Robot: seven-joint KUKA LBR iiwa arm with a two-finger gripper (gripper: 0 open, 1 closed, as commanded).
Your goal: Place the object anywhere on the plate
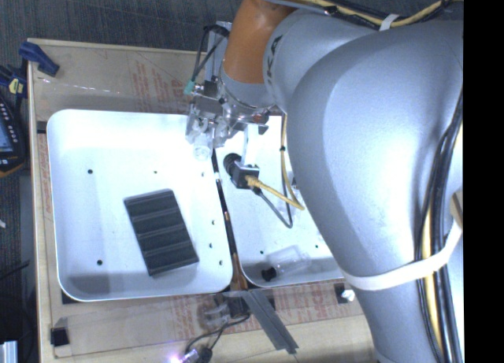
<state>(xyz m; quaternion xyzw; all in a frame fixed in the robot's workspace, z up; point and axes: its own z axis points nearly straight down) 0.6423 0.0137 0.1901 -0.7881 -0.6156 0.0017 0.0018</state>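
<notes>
While the grey arm (370, 117) reaches in over the right bin (272, 271), the end effector (206, 129) hangs at the left bin's (71, 196) upper right corner; whether it grips anything, I cannot tell. Dark ribbed plate (161, 231) lies in the left bin, near its front, well apart from the end effector.

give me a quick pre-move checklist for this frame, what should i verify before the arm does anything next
1. Plate located: ok. The dark ribbed plate lies flat in the left bin.
2. Plate top free to receive something: ok, nothing rests on it.
3. Pincer position: not ok. The pincer sits at the left bin's far right corner, well away from the plate.
4. Object held in the pincer: cannot tell; glare and clutter hide its tip.
5. Object to be placed identified: cannot tell. A clear item lies in the right bin, partly under the arm.
</notes>
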